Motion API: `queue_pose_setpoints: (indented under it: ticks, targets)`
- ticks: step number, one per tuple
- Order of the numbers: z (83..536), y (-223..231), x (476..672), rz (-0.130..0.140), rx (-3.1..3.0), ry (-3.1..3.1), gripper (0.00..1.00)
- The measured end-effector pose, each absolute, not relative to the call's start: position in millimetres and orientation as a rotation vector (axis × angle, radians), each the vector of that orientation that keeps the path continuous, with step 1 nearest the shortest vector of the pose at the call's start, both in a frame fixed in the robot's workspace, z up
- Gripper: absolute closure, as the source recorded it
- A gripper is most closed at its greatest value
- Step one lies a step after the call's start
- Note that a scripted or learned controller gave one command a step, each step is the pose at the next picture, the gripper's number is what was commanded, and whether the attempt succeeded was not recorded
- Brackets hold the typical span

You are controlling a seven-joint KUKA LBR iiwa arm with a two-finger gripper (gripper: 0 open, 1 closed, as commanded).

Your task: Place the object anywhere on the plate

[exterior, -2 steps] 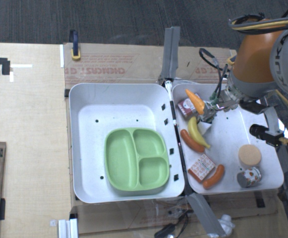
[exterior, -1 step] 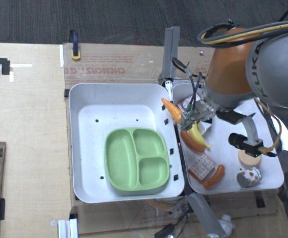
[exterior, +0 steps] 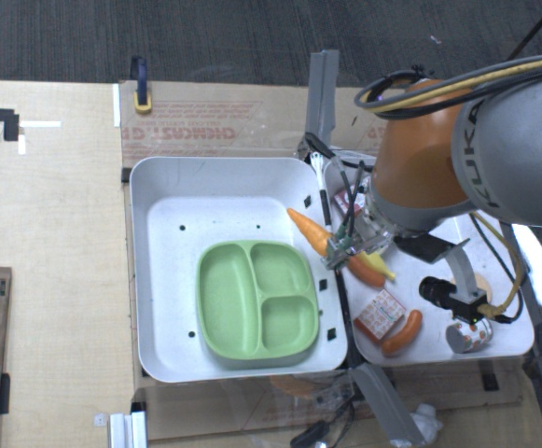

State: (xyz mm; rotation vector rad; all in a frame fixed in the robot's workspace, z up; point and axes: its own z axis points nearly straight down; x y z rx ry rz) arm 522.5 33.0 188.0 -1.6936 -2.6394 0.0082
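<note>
We see the carrot (exterior: 309, 231) at the left bin's (exterior: 149, 278) right wall, beside the plate (exterior: 255, 299); whether the jaws grasp it, we cannot tell.

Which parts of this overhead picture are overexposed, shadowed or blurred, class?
Camera view: the right white bin is washed out by glare near its right rim; the left white bin is evenly lit, with soft shadow along its walls; the green three-compartment plate looks sharp; the gripper area is cluttered and slightly soft.
</note>
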Motion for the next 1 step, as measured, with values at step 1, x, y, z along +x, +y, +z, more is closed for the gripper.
queue_pose_setpoints:
  ticks: [1]
  targets:
    - [188.1,32.7,522.6,0.008,-1.694,-2.64,0.0]
